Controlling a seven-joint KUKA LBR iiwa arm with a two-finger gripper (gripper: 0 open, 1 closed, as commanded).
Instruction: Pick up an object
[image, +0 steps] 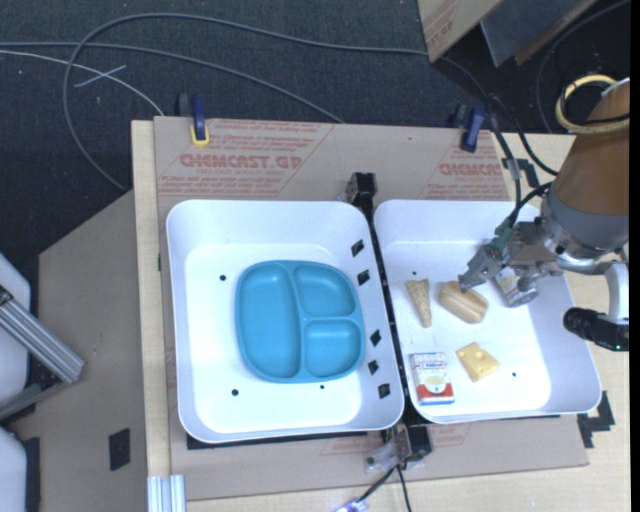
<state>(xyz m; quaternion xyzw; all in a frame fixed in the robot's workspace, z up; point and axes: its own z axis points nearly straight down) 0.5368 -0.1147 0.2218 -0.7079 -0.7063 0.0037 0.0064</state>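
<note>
In the right bin (560, 390) lie a tan bread-like lump (465, 303), a pale cone-shaped wedge (418, 301), a yellow cheese wedge (477, 361) and a red-and-white packet (432, 377). My gripper (497, 282) hangs over that bin's middle, just up and to the right of the tan lump. It is open: one finger (475, 272) points toward the lump and the other (520, 291) sits further right. Nothing is between them.
The left bin (200, 250) holds a blue divided plate (299, 320). A black divider with clips (372, 300) runs between the bins. The grey arm and its cables cross the right bin's far right side. Cables lie on the dark floor behind the bench.
</note>
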